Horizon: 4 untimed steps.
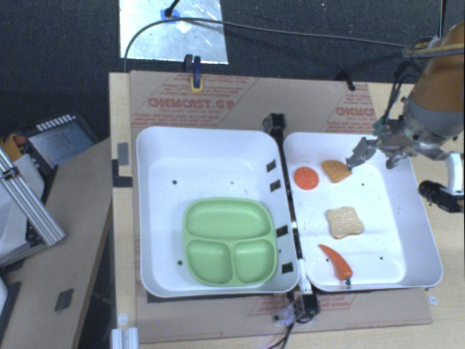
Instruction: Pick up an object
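The right bin (407, 217) holds several small items. An orange-red round slice (306, 178) lies at its far left, with a tan wedge-shaped piece (336, 171) just right of it. A beige toast-like piece (344, 222) sits in the middle, and a red-orange pepper (336, 261) lies near the front edge. My gripper (375, 158) hangs over the bin's far right part, just right of the tan piece. Its fingers are spread open with nothing between them, and the left fingertip (358, 157) is close to the tan piece.
The left bin (167, 195) holds a green divided plate (229, 241). A black divider with clips (285, 195) runs between the two bins. A black part of the arm (439, 195) sticks out over the right bin's right rim.
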{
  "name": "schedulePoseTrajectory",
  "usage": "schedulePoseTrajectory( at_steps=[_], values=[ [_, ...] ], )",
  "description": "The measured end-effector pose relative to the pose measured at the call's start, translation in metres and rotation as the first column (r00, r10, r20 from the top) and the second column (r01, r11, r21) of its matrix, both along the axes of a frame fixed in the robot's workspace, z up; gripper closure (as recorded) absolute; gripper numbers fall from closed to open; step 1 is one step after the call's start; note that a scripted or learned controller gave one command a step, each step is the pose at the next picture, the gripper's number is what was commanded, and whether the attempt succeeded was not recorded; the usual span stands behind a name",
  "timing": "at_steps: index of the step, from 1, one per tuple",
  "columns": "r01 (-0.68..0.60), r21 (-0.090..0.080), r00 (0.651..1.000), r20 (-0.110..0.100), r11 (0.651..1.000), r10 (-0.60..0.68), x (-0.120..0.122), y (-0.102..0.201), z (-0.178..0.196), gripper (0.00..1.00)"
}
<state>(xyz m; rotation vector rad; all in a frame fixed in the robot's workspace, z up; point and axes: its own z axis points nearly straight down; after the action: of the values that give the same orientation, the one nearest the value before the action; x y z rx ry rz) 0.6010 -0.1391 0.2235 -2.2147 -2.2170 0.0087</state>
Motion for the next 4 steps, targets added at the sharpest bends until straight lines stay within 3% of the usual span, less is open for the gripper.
schedulePoseTrajectory(
  at_steps=[1,4],
  values=[
    [-0.002,-0.002,1.000,0.011,1.000,0.002,0.002,0.000,0.006,0.00],
    [-0.002,-0.001,1.000,0.006,1.000,0.002,0.017,0.005,-0.142,0.00]
  ],
)
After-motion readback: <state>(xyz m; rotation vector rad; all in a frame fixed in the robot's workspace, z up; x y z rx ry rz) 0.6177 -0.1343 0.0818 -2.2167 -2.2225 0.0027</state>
